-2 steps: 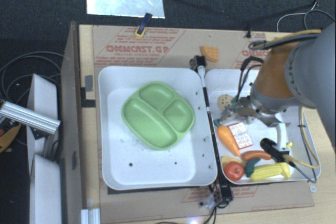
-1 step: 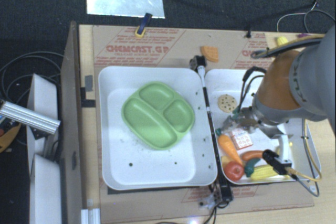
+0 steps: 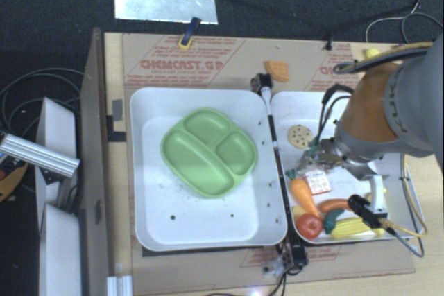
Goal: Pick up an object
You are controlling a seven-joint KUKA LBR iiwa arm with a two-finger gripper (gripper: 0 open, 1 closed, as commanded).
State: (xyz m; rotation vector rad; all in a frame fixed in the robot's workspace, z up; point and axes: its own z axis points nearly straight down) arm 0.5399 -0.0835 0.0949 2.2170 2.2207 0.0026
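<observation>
- Claw state cannot be told: the gripper (image 3: 316,161) is low over the right bin (image 3: 291,107), near the middle of its left wall, and the arm's (image 3: 388,107) grey wrist and orange band cover most of it.
- Just below the gripper, a small white-and-red card (image 3: 318,182) lies on the bin floor, possibly touching it; whether it is gripped is not visible.
- Toy food crowds the near-left corner of the right bin: a carrot (image 3: 302,194), a tomato (image 3: 309,225), a red sausage (image 3: 333,205), a corn cob (image 3: 352,227) and a dark green piece (image 3: 331,220), packed close together.
- A cookie (image 3: 299,135) lies alone toward the far-left part of that bin, apart from the pile.
- At the centre of the left bin (image 3: 149,218) rests a green divided plate (image 3: 209,152).
- An orange cracker-like piece (image 3: 277,71) lies outside the bins, on the cardboard (image 3: 208,59) by the far edge.
- Judged progress: the reach into the bin looks done, but nothing is seen lifted, so the grasp and the raise remain.
</observation>
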